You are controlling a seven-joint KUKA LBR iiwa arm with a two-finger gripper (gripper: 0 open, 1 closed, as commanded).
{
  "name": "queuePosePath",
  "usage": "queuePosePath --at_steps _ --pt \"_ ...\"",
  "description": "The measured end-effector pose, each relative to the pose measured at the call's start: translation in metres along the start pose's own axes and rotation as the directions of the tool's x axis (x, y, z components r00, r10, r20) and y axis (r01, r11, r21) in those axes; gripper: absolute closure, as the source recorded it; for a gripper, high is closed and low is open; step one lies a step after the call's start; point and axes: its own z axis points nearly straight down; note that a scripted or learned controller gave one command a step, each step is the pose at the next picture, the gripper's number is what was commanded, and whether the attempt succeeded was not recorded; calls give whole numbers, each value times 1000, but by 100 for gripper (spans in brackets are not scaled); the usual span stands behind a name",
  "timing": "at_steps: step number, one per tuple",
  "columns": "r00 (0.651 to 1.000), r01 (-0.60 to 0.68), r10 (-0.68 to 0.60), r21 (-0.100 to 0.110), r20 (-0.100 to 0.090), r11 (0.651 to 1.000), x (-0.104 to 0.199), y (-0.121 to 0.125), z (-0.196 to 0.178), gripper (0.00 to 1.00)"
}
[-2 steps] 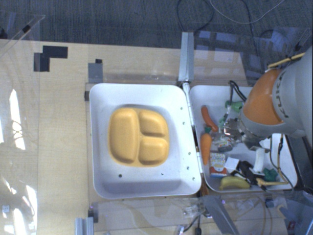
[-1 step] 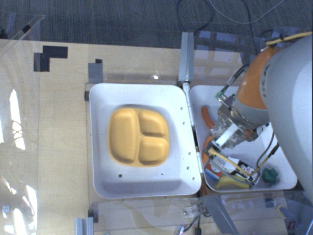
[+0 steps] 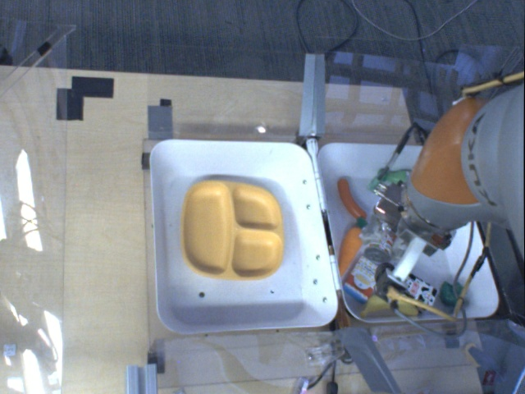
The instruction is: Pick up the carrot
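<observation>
Near edge of right bin (image 3: 492, 302): clutter of small items, incl. a carton (image 3: 361, 279). Carrot (image 3: 350, 249) lies just behind it by the left wall, gripper (image 3: 379, 240) right beside it, grip state unreadable. Looks like rigid, light, smooth plastic, tapered, so may slip: grab across thick mid-body. Farther back, a red sausage (image 3: 351, 197). Left bin holds a yellow divided tray (image 3: 233, 228)

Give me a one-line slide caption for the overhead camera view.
KUKA arm's gripper over the cluttered right bin beside the carrot; yellow divided tray in the left bin.
</observation>
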Motion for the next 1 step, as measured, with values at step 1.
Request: queuePosePath --at_steps 1 --pt "1000 6 -6 -3 -2 1000 2 1 -10 100"
